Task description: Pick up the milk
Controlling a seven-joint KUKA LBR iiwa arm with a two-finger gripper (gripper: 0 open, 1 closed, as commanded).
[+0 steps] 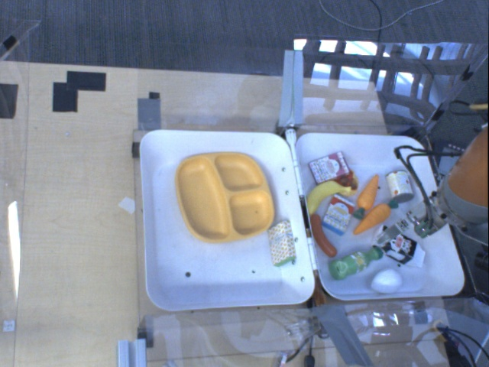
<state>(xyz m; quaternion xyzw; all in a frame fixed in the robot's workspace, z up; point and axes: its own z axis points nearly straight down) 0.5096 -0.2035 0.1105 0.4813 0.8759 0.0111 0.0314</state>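
Observation:
The milk [402,248] is a small white carton with black cow patches. It lies in the right bin [451,277] near its front right, between a green bottle [355,263] and the bin's right wall. My gripper [409,228] reaches in from the right and hangs just above the carton's back edge, close to it. The arm's orange band [467,176] is at the right edge of the view. Whether the gripper touches the carton is unclear.
Around the milk lie a white egg [386,280], two carrots [372,218], a can [397,183], a banana [325,193], a sausage [323,236] and two small cartons [331,167]. The left bin [164,281] holds a yellow divided tray [225,195] and a patterned pouch [282,243].

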